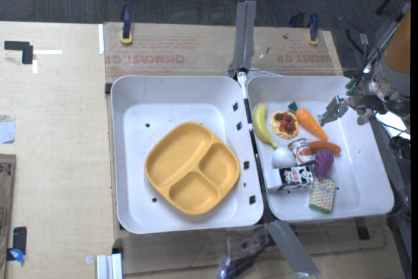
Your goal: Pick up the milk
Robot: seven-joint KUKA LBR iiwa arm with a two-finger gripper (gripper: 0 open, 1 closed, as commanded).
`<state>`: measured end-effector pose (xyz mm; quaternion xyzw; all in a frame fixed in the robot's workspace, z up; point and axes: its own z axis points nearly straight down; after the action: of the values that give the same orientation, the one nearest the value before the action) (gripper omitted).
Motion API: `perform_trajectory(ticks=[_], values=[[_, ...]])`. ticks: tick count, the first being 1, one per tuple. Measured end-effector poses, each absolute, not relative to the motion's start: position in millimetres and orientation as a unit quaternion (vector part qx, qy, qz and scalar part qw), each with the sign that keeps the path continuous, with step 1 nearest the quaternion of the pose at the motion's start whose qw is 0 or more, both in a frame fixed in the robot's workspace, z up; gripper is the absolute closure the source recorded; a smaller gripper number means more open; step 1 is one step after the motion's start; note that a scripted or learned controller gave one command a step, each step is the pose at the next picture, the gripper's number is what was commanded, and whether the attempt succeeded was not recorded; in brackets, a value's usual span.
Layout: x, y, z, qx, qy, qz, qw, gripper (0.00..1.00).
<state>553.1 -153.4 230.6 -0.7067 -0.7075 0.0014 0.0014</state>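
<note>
A: Where's the gripper (336,109) now?

B: At the upper right of the right bin (382,196), above the floor of it, up and to the right of the milk (297,177). Whether it is parted or closed, I cannot tell; nothing sits between its tips.

A: And the milk?

B: A small carton with cow spots lying on its side, long axis roughly left to right. Taking it as the landmark: the white egg (282,156) is just above its left end, the can (301,150) directly above, the purple grapes (323,163) upper right, the sponge (322,195) lower right.

A: So the move?

B: Down and left, I'd judge, past the sausage (324,147), closing across the short side.
</note>
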Motion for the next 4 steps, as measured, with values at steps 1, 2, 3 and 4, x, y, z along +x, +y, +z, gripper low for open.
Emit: perform_trajectory(ticks=[1,2,3,4], values=[[517.8,-90,190,-0.674,-0.739,0.0011,0.001,0.00],[493.5,-95,110,-0.704,-0.710,-0.0073,-0.007,0.00],[493.6,-96,119,-0.705,-0.709,-0.0067,-0.007,1.00],[477.7,-89,191,-0.732,-0.682,0.0010,0.000,1.00]])
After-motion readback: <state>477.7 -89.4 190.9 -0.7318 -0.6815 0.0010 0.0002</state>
